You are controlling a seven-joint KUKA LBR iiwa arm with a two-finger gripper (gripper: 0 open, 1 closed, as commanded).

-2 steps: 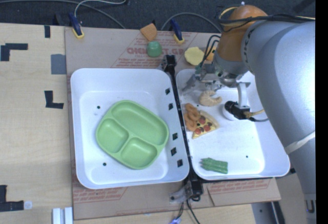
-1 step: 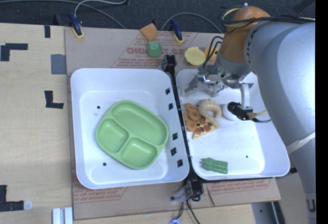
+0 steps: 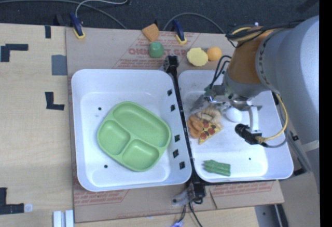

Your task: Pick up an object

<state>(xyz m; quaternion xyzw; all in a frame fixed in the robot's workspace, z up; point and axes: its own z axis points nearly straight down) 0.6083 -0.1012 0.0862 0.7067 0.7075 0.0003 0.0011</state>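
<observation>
In the right bin (image 3: 270, 166) a toy pizza slice (image 3: 204, 126) with red and orange toppings lies near the left wall. A green toy vegetable (image 3: 217, 168) rests near that bin's front edge. Under the arm, a small white object (image 3: 234, 115) is partly covered. My gripper (image 3: 209, 101) hangs low over the right bin, just above the far end of the pizza slice. The wrist blocks the view of its tips. Nothing is visibly held.
A green divided plate (image 3: 134, 135) lies in the left bin (image 3: 83, 91). Behind the bins on the cardboard sit an orange block (image 3: 151, 32), a green piece (image 3: 155, 50), a yellow fruit (image 3: 197, 56) and an orange ball (image 3: 213, 54). Cables trail at the back.
</observation>
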